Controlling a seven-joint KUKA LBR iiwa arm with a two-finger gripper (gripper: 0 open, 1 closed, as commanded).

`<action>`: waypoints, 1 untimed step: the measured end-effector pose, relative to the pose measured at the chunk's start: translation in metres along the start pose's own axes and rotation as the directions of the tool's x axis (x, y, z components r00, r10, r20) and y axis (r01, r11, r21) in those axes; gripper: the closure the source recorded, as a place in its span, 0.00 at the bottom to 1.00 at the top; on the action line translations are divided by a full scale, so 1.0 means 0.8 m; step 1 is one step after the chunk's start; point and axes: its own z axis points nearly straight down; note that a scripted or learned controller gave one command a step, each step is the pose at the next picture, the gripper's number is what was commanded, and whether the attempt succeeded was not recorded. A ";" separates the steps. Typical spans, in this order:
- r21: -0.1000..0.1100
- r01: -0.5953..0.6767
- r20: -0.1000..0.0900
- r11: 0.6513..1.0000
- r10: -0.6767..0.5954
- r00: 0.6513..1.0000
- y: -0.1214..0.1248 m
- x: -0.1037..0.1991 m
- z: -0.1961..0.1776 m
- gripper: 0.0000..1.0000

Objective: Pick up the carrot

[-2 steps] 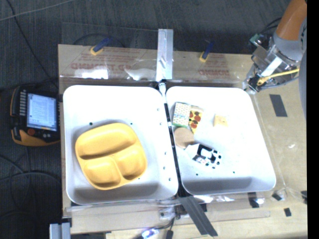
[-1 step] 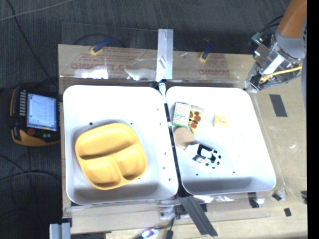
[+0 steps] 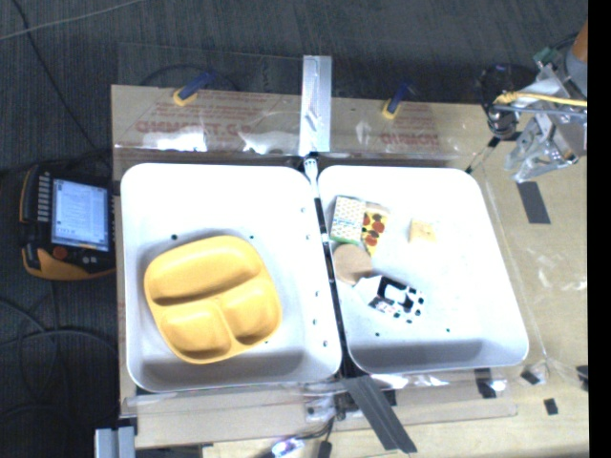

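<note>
two bins; hand (image 3: 549, 151) outside right bin (image 3: 477, 332), grip state unclear; no legible writing

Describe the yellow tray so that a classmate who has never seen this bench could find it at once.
Look at the two white bins side by side and take the left bin. The yellow tray lies in it, toward the near left. It is large, rounded and split into compartments, unlike the small printed packets in the right bin.
</note>
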 end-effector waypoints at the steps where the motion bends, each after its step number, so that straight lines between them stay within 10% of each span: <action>1: 0.002 0.063 0.001 0.998 -0.063 0.998 -0.001 -0.036 0.041 1.00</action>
